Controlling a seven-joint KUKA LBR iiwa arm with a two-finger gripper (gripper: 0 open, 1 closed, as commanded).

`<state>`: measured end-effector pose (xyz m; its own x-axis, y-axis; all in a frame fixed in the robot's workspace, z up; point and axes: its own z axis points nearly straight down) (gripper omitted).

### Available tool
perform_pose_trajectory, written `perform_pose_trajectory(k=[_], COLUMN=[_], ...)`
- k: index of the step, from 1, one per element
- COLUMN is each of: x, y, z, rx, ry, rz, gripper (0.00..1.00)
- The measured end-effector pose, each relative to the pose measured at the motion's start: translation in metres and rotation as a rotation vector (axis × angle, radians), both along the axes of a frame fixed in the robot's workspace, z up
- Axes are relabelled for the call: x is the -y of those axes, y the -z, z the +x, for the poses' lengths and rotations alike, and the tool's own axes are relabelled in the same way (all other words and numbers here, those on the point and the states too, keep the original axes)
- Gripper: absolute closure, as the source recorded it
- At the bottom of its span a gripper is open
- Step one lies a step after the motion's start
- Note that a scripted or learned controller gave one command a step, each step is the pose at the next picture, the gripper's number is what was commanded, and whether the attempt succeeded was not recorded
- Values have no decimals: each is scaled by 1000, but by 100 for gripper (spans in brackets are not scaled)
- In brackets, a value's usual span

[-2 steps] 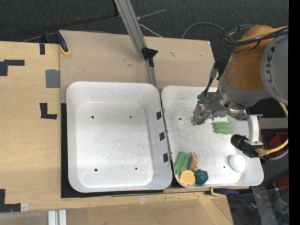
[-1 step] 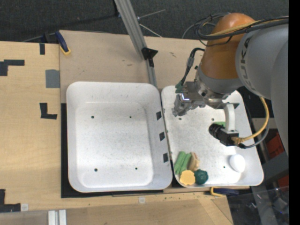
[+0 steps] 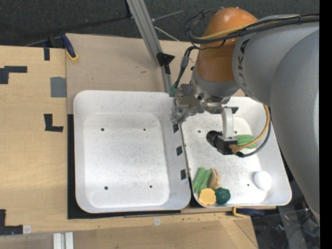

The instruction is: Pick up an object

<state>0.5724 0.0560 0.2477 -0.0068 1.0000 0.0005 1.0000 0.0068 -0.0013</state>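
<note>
Above the far-left corner of the right shallow white bin (image 3: 236, 173), poised with tool (image 3: 180, 112); spread or pressed together, impossible to tell. Approach stage. Next: cross to long green plastic pod (image 3: 201, 178) at near-left corner, then lower squarely.

One fixed camera above the bench (image 3: 114, 71), angled downward, fairly near, left bin (image 3: 124, 149) and right bin (image 3: 239, 171) both framed

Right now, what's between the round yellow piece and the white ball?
Camera view: a small dark green lump beside the round yellow piece, then bare bin floor.
</note>
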Motion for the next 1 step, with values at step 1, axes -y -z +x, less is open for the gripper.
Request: perform_pose_trajectory(k=[1], x=[-45], y=[-2], z=[28], rx=[2], ry=[1], rz=[1], gripper=[100])
